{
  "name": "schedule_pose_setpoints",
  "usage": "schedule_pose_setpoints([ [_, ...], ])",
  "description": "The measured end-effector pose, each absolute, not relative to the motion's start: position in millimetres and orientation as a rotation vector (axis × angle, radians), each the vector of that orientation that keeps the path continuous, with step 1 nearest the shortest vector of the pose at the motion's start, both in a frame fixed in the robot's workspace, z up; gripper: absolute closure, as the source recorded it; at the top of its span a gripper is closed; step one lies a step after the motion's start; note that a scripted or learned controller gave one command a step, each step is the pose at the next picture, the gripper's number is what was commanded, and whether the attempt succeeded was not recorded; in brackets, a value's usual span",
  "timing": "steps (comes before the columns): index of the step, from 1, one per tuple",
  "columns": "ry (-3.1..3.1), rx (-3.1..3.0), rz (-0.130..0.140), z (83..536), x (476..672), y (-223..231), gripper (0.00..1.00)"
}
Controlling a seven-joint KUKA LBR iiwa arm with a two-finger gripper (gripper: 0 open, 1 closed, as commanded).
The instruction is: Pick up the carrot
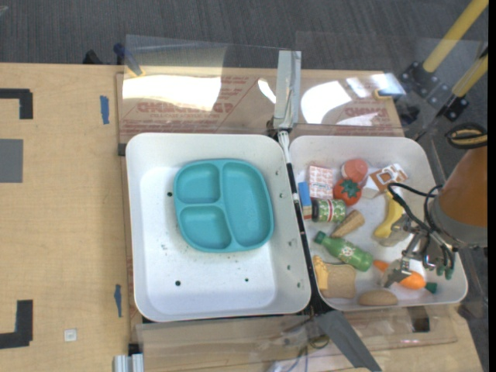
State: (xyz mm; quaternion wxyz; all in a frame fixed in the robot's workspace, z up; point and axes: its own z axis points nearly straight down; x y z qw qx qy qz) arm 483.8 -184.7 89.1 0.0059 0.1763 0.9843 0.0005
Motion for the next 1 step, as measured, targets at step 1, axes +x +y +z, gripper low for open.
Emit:
schedule_pose_setpoints([
  [1,2.860,1.275,0.004,88.8,483.2,-198.2,0.00],
])
